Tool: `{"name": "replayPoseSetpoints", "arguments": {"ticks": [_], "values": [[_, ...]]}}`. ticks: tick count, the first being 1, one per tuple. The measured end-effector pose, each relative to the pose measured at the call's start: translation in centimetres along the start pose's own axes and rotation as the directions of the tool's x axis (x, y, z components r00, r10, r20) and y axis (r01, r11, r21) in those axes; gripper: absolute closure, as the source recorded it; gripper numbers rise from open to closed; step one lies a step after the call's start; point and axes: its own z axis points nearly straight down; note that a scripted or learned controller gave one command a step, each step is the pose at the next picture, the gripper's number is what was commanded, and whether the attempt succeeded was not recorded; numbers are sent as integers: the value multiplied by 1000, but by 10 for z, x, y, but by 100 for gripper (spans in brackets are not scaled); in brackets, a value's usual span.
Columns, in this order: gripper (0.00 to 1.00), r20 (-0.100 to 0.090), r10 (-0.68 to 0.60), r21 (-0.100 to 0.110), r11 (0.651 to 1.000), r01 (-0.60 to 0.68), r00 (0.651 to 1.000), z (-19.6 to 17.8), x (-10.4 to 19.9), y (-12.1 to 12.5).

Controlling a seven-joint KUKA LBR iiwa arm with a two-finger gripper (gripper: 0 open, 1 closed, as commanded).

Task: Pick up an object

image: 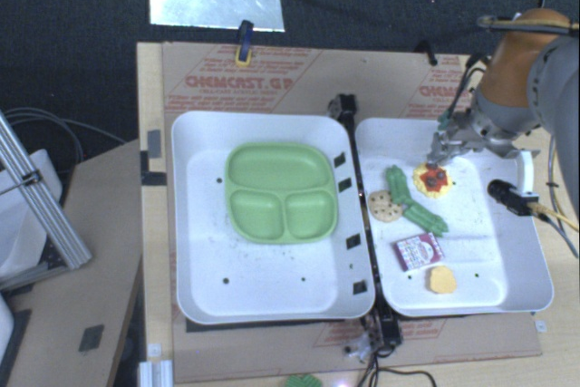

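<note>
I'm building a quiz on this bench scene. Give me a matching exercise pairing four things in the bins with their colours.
Things:
1. divided plate
2. cookie
3. small carton
4. chunk nearest the front rim

Colours:
A. yellow
B. pink and white
C. pale green
D. tan with dark specks

Pairs: 1-C, 2-D, 3-B, 4-A

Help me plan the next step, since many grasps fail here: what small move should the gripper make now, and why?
Probably a short, straight descent. The gripper hangs just above the yellow-and-red toy in the right bin, nearly in line with it. That toy lies apart from the green pieces and the cookie, so a drop there looks unlikely to disturb them. Whether the fingers would straddle the toy I cannot tell.
</note>
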Motion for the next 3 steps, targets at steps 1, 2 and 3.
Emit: {"name": "replayPoseSetpoints", "arguments": {"ticks": [1,2,3], "values": [[0,0,0,2,1000,0,1000,1,0,-1],[0,-1,8,4,1000,-8,1000,22,-35,3],[0,0,4,1,1000,-4,1000,-30,-38,18]]}}
